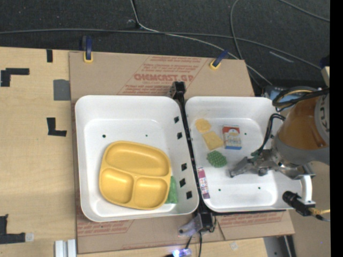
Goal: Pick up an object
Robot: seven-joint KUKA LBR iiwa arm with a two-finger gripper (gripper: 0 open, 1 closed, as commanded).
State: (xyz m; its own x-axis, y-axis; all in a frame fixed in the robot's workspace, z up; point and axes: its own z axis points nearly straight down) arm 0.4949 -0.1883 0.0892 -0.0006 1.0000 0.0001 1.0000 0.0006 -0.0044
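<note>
In the right bin [241, 197] lie a round yellow piece [202, 125], a pale yellow block [213, 140], a small red, white and blue box [231, 137] and a green bumpy round object [216, 158]. My gripper [236, 170] reaches in from the right, low over the bin floor. Its tip points left and sits just right of and below the green object, with a small gap between them. Nothing shows in its grasp. The arm's orange band [303, 125] is at the right edge of the bin.
The left bin [86, 143] holds a yellow three-compartment tray [134, 173] with a green item [172, 190] wedged at its right side. A pink and white strip [202, 182] lies against the right bin's left wall. Cables hang behind the bench.
</note>
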